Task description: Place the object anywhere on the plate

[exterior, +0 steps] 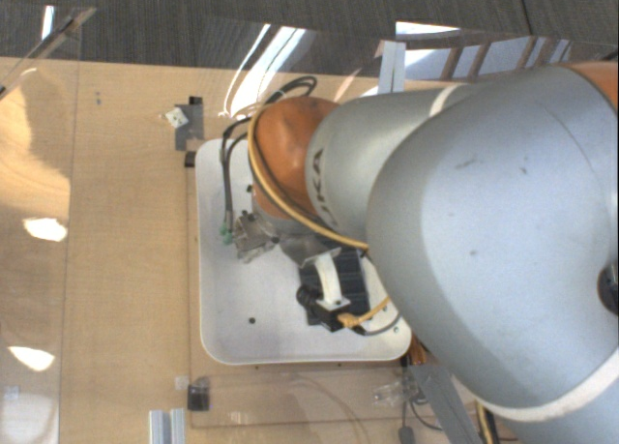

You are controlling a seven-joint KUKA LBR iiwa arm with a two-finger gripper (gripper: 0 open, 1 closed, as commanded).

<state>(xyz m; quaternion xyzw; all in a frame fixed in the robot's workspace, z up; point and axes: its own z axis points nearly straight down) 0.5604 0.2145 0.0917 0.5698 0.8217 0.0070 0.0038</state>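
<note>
My gripper (248,236) hangs low over the left part of a white bin (221,321), pointing toward the bin's left wall. It looks like a grey metal piece with a small green bit (225,234) at its left end. I cannot make out whether anything is in it. The grey arm and its orange band (285,157) cover the middle and right of the view and hide whatever lies beneath them. A tiny dark speck (251,320) sits on the bin floor below the gripper.
The bin floor is bare white along its left and front sides. Light wooden bench (106,239) stretches to the left of the bin. Small black brackets sit at the bin's upper left corner (192,123) and lower left corner (198,395).
</note>
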